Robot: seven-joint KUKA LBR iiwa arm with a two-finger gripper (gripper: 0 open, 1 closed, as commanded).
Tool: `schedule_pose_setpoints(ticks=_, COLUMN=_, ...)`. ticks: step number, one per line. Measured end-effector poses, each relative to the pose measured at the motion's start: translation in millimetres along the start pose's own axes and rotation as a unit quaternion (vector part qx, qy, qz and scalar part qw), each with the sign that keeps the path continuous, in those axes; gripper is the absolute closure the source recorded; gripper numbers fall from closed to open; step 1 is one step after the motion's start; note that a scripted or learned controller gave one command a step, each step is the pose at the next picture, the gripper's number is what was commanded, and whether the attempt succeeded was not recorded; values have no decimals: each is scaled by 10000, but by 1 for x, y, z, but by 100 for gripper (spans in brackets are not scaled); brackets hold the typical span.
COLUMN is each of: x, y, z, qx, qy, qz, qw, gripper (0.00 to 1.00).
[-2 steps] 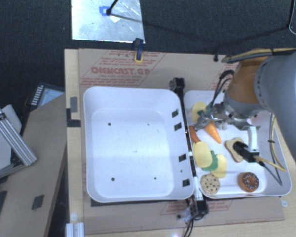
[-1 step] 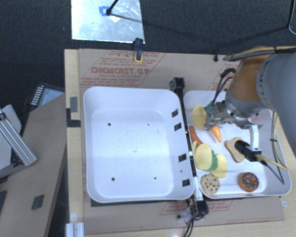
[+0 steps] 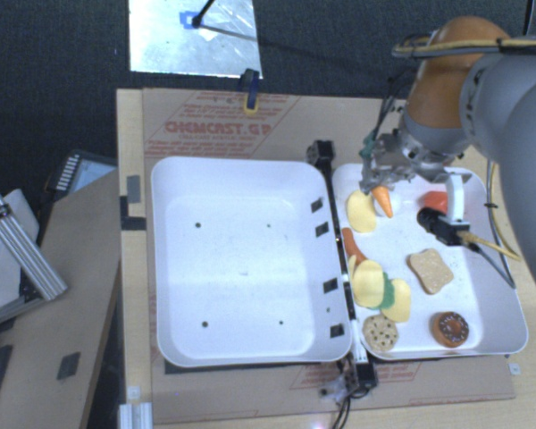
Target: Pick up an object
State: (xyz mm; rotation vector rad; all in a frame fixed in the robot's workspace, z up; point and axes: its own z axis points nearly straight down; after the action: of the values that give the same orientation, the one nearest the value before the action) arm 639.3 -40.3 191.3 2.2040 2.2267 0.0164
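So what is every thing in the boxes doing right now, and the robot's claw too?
Gripper: low in the right bin, right above the carrot.
Carrot: lying beside a yellow piece, tip pointing down.
Slice of bread: lying flat.
Donut: lying flat near the front rim.
Cookie: lying flat in the front corner.
Left bin: sitting beside the right bin.

Grey arm (image 3: pixel 516 88); orange band; yellow cable

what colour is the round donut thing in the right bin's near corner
Brown with pale speckles, seen in the camera view: the donut.
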Motion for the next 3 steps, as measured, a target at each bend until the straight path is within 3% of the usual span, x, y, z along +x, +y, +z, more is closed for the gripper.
schedule_pose_setpoints(ticks=1, x=97, y=29, z=-24, qx=25, qy=2, qz=-16, qw=10000, gripper=100)
schedule_pose_setpoints(ticks=2, x=119, y=35, z=-254, qx=-39, qy=8, qz=14, qw=10000, gripper=100)
schedule_pose_setpoints(ticks=3, x=191, y=32, z=-194, qx=80, qy=6, qz=-2, qw=10000, gripper=100)
